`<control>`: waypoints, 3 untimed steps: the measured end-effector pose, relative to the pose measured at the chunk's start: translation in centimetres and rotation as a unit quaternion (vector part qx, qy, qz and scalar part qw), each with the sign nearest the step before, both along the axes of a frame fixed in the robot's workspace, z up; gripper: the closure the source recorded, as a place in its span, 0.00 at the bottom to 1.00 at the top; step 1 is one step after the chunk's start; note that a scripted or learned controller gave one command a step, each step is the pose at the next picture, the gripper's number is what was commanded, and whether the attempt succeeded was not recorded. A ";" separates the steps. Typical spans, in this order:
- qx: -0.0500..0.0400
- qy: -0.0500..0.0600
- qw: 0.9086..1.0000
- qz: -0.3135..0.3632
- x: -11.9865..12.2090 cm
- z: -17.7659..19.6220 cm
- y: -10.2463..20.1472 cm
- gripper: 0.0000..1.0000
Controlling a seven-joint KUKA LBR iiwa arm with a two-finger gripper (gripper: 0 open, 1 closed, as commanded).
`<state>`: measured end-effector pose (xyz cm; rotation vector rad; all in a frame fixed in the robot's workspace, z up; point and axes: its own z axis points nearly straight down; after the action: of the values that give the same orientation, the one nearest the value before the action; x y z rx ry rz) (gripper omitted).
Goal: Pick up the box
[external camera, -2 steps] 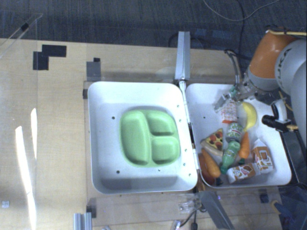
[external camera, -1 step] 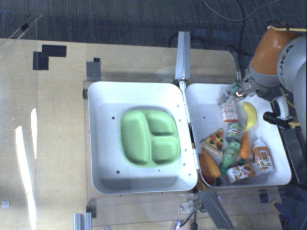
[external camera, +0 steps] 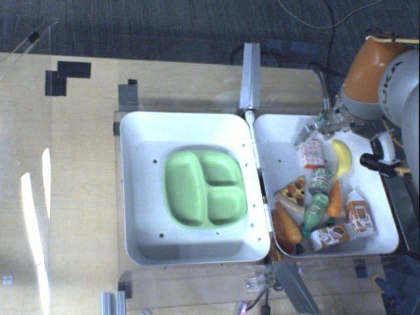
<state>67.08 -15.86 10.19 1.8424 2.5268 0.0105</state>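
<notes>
An orange-and-white box stands at the front right of the right bin. A second, similar carton lies on its side just left of it by the front wall. My gripper hangs over the bin's far end, just above a white-and-red packet and well behind both cartons. I see nothing held in it.
The right bin also holds a banana, a carrot, a green bottle, a pizza slice and a brown sausage-like item. The left bin holds a green divided tray. A metal divider runs between the bins.
</notes>
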 end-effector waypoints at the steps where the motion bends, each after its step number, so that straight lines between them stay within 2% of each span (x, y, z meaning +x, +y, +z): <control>1: -0.001 -0.006 1.000 0.002 0.3 1.4 0.1 1.00; 2: -0.001 -0.005 1.000 0.002 0.3 1.4 0.1 0.00; 3: 0.008 0.009 1.000 0.005 0.2 -1.0 -3.6 0.00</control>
<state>67.26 -19.49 9.17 1.8444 2.5562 0.0149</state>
